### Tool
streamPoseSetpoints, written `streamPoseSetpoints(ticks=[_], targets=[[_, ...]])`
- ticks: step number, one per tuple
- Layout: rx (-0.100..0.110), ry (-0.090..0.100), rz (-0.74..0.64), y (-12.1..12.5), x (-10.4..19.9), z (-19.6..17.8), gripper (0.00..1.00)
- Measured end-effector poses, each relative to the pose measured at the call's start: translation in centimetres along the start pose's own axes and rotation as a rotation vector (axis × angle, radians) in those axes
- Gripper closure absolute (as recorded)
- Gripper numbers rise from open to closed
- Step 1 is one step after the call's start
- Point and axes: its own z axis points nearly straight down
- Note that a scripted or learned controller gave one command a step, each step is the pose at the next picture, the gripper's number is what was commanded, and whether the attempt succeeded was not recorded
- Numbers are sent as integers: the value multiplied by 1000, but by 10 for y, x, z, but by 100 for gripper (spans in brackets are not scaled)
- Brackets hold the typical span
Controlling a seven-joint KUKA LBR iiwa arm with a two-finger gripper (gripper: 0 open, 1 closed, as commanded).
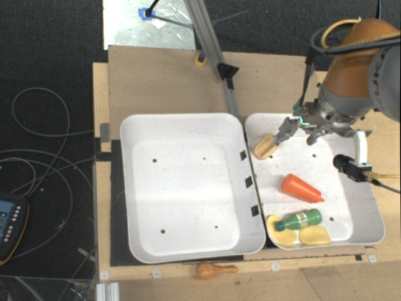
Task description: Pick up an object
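The right bin [369,218] holds a tan block [265,147] at its far left, an orange carrot [302,188] in the middle, and a green bottle [301,219] lying near the front between two yellow pieces [315,235]. My gripper [296,138] hangs over the bin's far part, open, its fingers spread. The left finger [284,132] ends right beside the tan block, and nothing sits between the fingers.
The left bin [182,187] lies beside the right one, with black clips along their shared wall. A small orange pear-shaped object [216,269] rests on the bench in front of the bins. A grey pole [210,36] slants across the far side.
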Motion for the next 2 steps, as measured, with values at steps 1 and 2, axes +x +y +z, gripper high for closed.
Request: streamPoseSetpoints(ticks=[1,2], targets=[[-4,-1,2,1,0,-2,0],[-1,-1,4,-1,1,39,0]])
